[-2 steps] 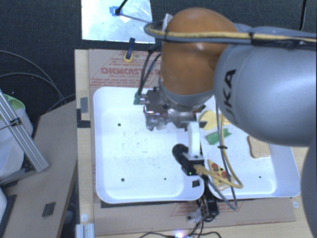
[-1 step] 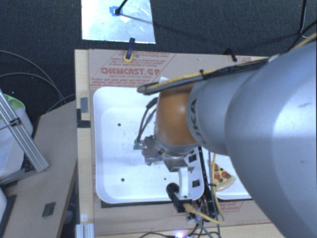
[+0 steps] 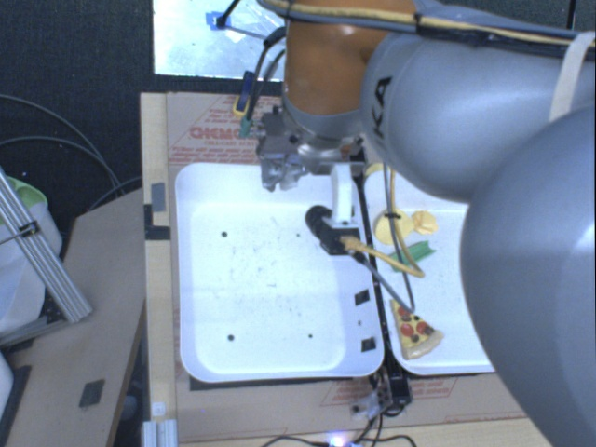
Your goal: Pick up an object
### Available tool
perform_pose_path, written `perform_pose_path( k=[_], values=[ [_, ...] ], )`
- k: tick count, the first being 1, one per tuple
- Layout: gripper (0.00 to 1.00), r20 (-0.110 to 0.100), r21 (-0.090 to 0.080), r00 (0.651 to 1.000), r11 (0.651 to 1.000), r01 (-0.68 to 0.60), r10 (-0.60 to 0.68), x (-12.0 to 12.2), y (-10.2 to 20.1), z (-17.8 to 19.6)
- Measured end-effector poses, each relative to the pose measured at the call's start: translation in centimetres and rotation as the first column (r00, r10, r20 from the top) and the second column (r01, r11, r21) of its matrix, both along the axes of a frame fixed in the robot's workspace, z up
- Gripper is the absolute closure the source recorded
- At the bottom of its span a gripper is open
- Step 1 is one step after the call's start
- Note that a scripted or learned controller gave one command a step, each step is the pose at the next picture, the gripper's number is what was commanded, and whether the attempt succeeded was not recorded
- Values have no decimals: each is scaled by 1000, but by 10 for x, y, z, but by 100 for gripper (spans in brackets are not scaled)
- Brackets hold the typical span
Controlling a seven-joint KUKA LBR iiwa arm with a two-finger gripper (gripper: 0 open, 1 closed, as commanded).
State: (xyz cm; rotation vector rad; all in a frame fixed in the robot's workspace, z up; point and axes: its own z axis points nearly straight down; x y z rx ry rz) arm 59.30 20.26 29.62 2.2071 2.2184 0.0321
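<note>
My gripper (image 3: pixel 279 173) hangs over the far edge of the left white bin (image 3: pixel 242 343), near its back wall, under the orange wrist band (image 3: pixel 326 45). I see nothing held in it. In the right bin (image 3: pixel 456 361) lies a toy pizza slice (image 3: pixel 418 331) near the front left corner. Farther back in that bin sit a small yellow object (image 3: pixel 422 222) and a green piece (image 3: pixel 419 250) beside it. The grey arm covers most of the right bin.
Both bins rest on a cardboard sheet with red print (image 3: pixel 209 133). An aluminium frame (image 3: pixel 42 259) leans at the left, off the bench. The divider between the bins (image 3: pixel 377 305) runs just left of the pizza slice.
</note>
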Motion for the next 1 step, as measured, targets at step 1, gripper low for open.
perform_pose_path(
  k=[1],
  values=[
    [100,-29,-8,1000,1000,11,-12,-75,-80,-32]
  ],
)
